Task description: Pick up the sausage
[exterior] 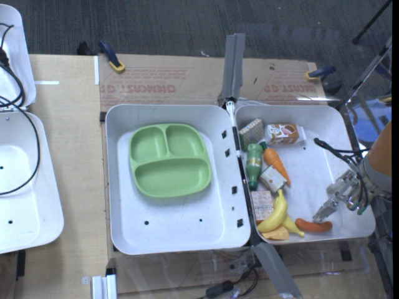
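Red sausage [313,225] lies just below the pincer [325,211].

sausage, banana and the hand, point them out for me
sausage [313,225], camera view, middle of its red body
banana [276,214], camera view, middle of its yellow curve
hand [326,211], camera view, between its fingertips, just above the sausage

red-orange sausage [313,225], lying flat, right bin's near edge

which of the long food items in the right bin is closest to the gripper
The sausage, red-orange, lying at the bin's near edge just below the gripper. The banana and carrot lie farther left.
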Action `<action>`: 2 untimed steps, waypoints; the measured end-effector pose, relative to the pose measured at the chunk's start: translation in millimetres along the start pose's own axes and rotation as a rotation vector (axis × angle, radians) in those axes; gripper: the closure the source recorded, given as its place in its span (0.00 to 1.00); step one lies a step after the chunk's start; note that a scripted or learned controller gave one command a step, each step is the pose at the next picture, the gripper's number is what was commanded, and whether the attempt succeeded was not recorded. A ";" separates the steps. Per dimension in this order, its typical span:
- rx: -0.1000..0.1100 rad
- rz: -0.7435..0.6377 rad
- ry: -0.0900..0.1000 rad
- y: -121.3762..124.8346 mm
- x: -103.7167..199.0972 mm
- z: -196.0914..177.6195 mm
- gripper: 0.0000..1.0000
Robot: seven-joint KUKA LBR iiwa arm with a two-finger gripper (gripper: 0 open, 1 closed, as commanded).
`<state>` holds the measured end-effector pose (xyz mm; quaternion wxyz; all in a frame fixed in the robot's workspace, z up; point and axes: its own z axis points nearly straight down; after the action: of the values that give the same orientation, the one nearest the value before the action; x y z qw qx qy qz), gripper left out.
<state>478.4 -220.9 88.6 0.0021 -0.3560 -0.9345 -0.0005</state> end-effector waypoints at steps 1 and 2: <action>-0.001 -0.245 -0.001 0.2 -0.1 0.2 0.00; -0.003 -0.366 -0.006 52.0 43.7 -0.8 0.00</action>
<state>480.3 -153.1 89.6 -0.0012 -0.1798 -0.9837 -0.0010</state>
